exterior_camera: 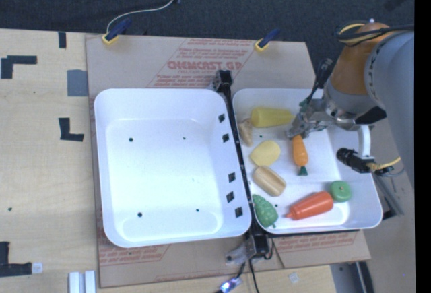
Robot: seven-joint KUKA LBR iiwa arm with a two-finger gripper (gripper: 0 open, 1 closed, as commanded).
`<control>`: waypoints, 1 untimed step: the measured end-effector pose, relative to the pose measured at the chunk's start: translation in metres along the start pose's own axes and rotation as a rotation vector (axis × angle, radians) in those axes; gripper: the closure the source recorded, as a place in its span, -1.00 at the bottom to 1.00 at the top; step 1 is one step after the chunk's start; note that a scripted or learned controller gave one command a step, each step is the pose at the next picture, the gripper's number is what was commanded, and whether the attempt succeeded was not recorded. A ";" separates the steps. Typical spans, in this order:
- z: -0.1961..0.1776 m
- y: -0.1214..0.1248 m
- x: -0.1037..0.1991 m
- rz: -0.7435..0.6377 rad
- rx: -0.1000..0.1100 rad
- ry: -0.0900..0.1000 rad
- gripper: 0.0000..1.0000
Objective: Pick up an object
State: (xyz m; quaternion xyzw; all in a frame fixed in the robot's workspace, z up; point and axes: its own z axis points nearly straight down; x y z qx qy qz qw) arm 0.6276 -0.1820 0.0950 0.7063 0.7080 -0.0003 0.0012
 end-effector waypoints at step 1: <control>0.012 0.038 0.035 -0.003 0.020 0.001 1.00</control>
